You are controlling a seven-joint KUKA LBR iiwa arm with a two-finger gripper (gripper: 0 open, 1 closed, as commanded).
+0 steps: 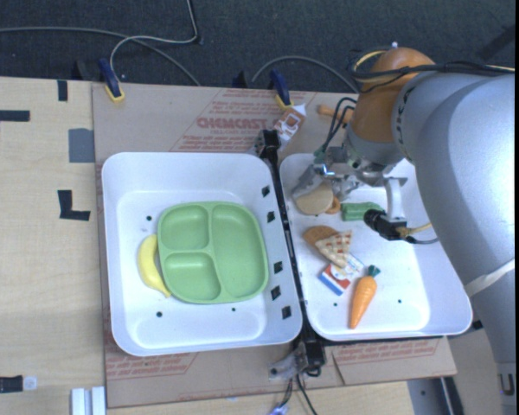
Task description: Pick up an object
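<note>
Two shallow white bins sit side by side on a brown cardboard sheet (199,132). Both are smooth plastic with rounded corners. The left bin (125,180) holds a pale green divided plate (213,252), a rounded square with three moulded compartments and a glossy surface. A yellow banana (150,264) curves along the plate's left edge, partly tucked under it.

The right bin (415,305) holds the small toy foods. A tan bread roll (313,202), rounded and matte, lies near the bin's top left. Just below it are a brown pastry (319,232) and a waffle wedge (336,249) with a grid pattern, the two touching. A small flat card (335,278) with red, white and blue marks lies under the wedge. An orange carrot (362,296), tapered with a green top, lies tilted beside the card. A short green cylinder (357,212) lies to the right of the roll.

The grey arm, broad and smooth, reaches in from the right with an orange band (382,93) above the wrist. The gripper (329,178) hangs directly above the roll; metal parts and black cables crowd it, and whether it is open or closed cannot be told, nor whether it touches the roll.
</note>
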